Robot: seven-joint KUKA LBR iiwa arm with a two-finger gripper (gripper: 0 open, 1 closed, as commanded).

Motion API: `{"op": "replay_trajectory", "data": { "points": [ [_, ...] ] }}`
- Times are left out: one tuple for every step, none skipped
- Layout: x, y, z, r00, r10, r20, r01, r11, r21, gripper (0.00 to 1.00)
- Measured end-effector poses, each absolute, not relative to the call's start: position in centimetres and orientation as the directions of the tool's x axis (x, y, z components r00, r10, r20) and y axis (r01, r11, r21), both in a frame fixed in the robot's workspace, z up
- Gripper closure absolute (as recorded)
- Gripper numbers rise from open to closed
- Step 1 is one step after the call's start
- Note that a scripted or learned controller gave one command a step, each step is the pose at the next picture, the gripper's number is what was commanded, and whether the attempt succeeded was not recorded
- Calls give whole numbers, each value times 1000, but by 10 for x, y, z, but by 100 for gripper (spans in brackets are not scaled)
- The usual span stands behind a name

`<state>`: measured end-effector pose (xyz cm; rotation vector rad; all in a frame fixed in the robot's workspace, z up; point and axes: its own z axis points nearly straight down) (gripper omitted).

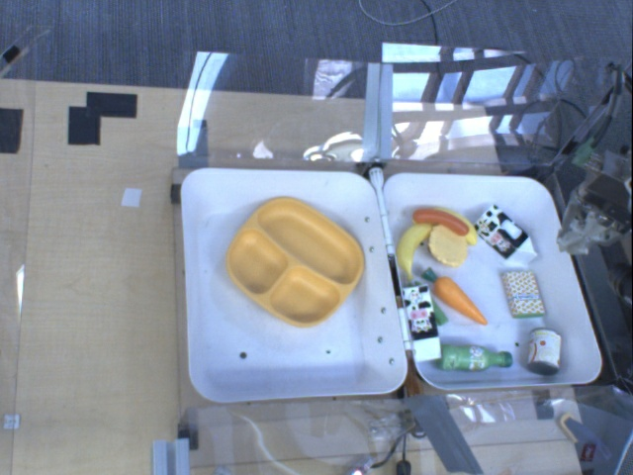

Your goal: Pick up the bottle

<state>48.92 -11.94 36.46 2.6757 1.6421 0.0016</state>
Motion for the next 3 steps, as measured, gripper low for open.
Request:
{"op": "replay_trajectory", "data": {
  "points": [
    [553,-71,377,731,682,-2,682,-731,-1,100],
    [576,-18,398,964,266,0,266,-964,1,100],
    [557,37,434,979,202,1,202,-979,2,100]
  ]
}}
